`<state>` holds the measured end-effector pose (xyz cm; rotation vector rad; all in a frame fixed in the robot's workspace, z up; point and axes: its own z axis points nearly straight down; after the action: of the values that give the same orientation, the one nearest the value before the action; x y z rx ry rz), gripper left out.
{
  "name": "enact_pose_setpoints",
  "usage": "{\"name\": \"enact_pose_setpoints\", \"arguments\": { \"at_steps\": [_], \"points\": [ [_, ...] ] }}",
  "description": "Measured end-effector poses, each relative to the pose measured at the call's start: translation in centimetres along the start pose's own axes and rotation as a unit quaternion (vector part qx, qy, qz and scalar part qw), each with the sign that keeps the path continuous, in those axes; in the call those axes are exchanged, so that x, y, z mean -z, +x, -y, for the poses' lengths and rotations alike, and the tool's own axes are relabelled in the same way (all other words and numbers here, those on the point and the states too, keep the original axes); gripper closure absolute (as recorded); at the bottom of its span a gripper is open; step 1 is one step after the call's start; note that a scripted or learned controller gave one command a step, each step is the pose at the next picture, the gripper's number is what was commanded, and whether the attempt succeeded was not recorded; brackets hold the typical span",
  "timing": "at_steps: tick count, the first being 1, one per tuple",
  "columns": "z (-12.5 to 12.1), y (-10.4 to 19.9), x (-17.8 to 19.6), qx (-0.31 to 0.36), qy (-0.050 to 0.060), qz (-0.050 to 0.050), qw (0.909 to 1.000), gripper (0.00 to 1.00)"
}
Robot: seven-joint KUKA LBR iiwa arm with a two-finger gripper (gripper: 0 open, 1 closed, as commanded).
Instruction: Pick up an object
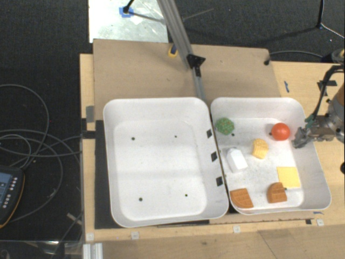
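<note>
The right bin (310, 161) holds several small objects: a green ball-like piece (225, 125), a red round one (280, 131), a pale yellow lump (260, 148), a white block (236, 159), a yellow flat square (289, 176) and two brown pieces (242, 198) (277, 192). My gripper (302, 137) hangs at the right bin's right rim, just right of the red round object, with nothing seen between its fingers. Its dark fingers blur together against the rim.
The left bin (116, 144) lies beside the right one, with dark clips along the shared edge. A grey pole (178, 26) slants in from the top to the bins' back edge. Cables lie on the floor at left.
</note>
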<state>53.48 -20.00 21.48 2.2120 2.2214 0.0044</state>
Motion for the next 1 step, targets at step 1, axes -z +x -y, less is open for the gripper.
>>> {"name": "enact_pose_setpoints", "arguments": {
  "at_steps": [1],
  "points": [
    [-0.11, -0.03, 1.21, 0.000, 0.002, -0.001, 1.0000, 1.00]
  ]
}}
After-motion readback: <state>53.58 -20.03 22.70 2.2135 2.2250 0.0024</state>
